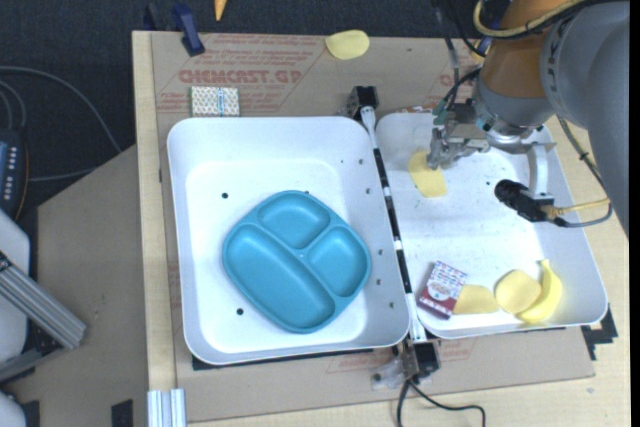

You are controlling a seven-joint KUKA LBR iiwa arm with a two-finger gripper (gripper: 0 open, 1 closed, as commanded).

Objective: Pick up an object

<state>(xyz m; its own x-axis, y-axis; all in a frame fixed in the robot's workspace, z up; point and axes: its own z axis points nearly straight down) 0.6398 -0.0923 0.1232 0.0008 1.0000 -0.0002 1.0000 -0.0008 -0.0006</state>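
White plastic bins sat side by side: the left bin (200,155) held a blue divided tray (295,260), the right bin (570,245) held the small stuff. The grey arm (590,45) w/ its orange band came in from the right, and the gripper (440,158) hung at the bin's far-left end, right over a pale yellow block (430,179).

We judged the step as closing in on that block. We couldn't tell whether the pincer was released or clenched; the tips blurred into the block's top edge, so no grasp confirmed.

To do it well, we'd centre over the block, come down straight, keep clear of the bin wall nearby. Other candidates lay well apart at the near end: a banana (545,293), yellow slices (495,297), a small red-and-white packet (441,288).
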